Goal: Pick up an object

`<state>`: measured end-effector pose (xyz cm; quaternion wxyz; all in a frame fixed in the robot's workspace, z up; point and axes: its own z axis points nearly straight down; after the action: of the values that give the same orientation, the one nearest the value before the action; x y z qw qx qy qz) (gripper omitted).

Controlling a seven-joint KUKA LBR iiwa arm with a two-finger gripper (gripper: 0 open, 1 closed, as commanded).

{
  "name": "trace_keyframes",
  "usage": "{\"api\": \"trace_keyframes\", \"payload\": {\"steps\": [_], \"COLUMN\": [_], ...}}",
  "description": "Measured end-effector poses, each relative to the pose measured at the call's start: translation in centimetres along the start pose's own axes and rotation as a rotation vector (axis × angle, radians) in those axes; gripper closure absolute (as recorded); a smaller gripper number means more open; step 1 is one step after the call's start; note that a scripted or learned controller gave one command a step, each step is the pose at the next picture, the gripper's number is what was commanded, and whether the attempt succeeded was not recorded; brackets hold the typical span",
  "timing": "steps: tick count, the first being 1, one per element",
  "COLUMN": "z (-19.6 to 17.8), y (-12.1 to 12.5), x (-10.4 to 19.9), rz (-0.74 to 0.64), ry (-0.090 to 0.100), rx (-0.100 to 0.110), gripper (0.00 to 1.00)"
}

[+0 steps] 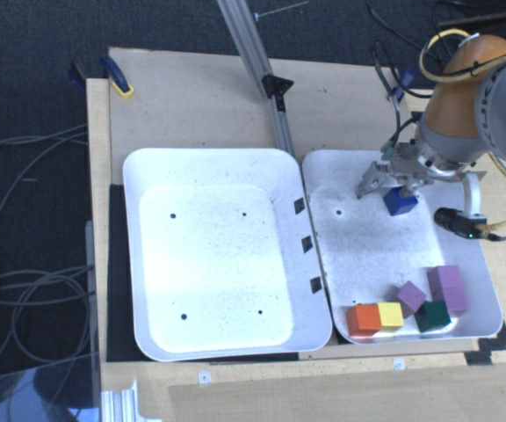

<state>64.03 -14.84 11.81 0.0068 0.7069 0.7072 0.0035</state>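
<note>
On my tan counter (235,86), the right shallow white bin (372,262) holds everything. The grey arm's claw (393,183) hangs at its twelve o'clock, spread apart, a small blue cube (401,201) just beneath, ungripped. Next: descend, clamp, lift.

One fixed camera overhead, seemingly slanted, over both bins (139,236).

Bright, even overhead light washes out the left bin (213,253). Shadows are soft. The picture is slightly grainy throughout.
</note>
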Motion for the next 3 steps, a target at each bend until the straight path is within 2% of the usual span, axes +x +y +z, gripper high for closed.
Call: {"api": "trace_keyframes", "payload": {"steps": [1, 2, 3], "z": [-1.1, -5.7, -10.3], "y": [0.2, 0.9, 0.6], "x": [0.0, 0.2, 0.1], "rz": [-0.001, -0.001, -0.001], "ry": [-0.002, 0.003, 0.003], "rx": [-0.005, 0.008, 0.006], "gripper": [1.00, 1.00, 1.00]}}
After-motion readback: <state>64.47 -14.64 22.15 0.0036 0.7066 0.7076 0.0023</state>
